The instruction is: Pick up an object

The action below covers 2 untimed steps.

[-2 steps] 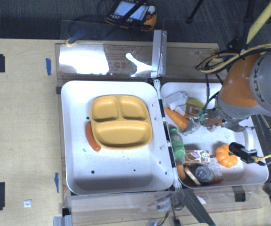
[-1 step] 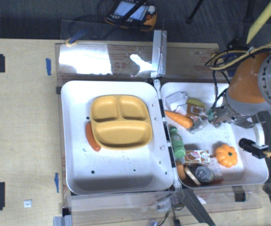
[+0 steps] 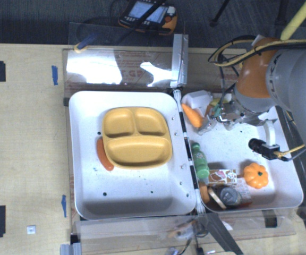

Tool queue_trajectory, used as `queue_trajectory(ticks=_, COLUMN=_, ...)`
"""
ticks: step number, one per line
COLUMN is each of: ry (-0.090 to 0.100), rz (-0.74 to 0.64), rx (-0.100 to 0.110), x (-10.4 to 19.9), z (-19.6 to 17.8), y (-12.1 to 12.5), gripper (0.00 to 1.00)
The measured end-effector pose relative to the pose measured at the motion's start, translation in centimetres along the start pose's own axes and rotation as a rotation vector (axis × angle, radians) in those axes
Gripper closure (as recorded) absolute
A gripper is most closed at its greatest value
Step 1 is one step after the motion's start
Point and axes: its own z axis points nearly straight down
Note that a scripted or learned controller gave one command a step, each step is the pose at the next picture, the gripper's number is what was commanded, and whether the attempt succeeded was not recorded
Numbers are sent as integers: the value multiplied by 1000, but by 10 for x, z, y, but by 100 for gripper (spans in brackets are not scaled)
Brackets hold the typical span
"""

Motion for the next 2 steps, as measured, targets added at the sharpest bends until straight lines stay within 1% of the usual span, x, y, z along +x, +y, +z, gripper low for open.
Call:
queue_trajectory(ticks=1, ry=-3, rz=-3, rx=-2, x=0, z=-11, y=1, gripper=100)
queue_trajectory(ticks=2, ry=-1, rz=78, rx=2, x=-23, z=-195, y=33, gripper=100)
